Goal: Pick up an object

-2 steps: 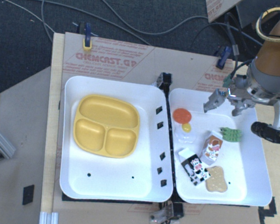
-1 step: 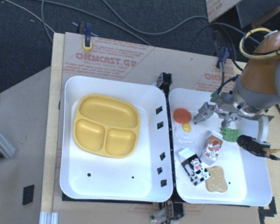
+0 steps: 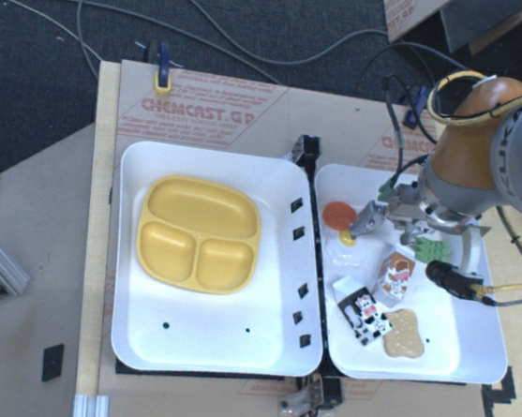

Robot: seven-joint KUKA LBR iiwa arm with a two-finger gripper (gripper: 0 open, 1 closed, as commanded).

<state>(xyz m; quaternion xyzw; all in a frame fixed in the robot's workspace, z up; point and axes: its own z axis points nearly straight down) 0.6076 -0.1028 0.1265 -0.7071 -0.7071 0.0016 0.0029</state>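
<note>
Two white bins sit side by side on the bench, and the arm [image 3: 482, 136] comes in from three o'clock, grey with its orange band, bending down over the right bin [image 3: 480, 348]. The gripper [image 3: 365, 221] hangs low near that bin's ten o'clock corner, and whether it is wide, narrow or holding anything cannot be told from this angle.

Right at the gripper's tip, toward nine o'clock, lies an orange disc [image 3: 338, 214], touching or very nearly so; which of the two is hard to say. Just below, at six o'clock of the tip, sits a small yellow piece [image 3: 348, 240] on the bin floor. A green thing [image 3: 431, 248] peeks out from under the wrist.

Moving toward the middle of the bin, a small carton [image 3: 396, 276] lies tilted, white and red. At its seven o'clock, a black-and-white patterned block [image 3: 366, 317] rests on the floor, and just beside that, at three o'clock of it, a tan cookie-like shape [image 3: 404, 336].

Over in the left bin [image 3: 126, 309], a yellow divided tray [image 3: 199, 234] sits in the upper half, three compartments facing up, well apart from the arm.
</note>
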